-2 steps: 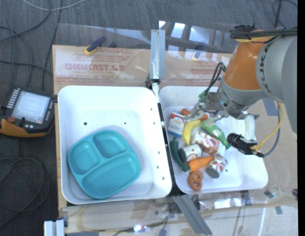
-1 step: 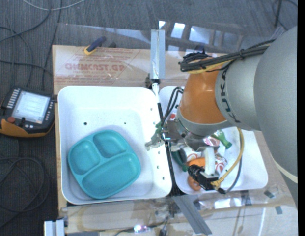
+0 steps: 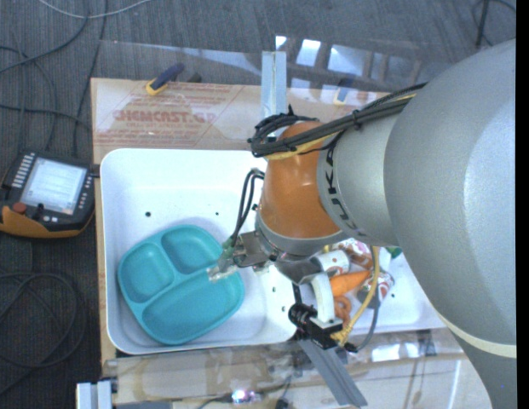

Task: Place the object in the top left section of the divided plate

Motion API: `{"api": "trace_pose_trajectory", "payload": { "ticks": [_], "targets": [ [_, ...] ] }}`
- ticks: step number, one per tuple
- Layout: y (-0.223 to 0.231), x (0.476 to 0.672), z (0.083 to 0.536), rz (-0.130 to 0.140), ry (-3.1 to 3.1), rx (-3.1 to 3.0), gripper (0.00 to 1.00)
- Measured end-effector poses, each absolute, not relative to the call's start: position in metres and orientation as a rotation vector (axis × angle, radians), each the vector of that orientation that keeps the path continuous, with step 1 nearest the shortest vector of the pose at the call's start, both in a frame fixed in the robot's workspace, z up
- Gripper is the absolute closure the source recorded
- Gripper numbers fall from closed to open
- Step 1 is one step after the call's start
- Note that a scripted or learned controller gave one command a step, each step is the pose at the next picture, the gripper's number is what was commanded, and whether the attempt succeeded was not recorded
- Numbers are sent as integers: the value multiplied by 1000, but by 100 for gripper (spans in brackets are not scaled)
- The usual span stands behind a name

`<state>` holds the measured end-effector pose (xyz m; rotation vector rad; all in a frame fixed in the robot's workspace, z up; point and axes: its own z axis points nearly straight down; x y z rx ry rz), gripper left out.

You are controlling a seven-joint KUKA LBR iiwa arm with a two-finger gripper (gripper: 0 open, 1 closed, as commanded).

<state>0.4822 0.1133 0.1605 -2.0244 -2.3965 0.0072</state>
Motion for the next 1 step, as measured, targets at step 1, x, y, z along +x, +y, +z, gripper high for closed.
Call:
{"api": "trace_pose_trajectory", "payload": {
  "ticks": [1],
  "targets": [
    [186,483,211,5,-2681,-1635,100]
  ]
}}
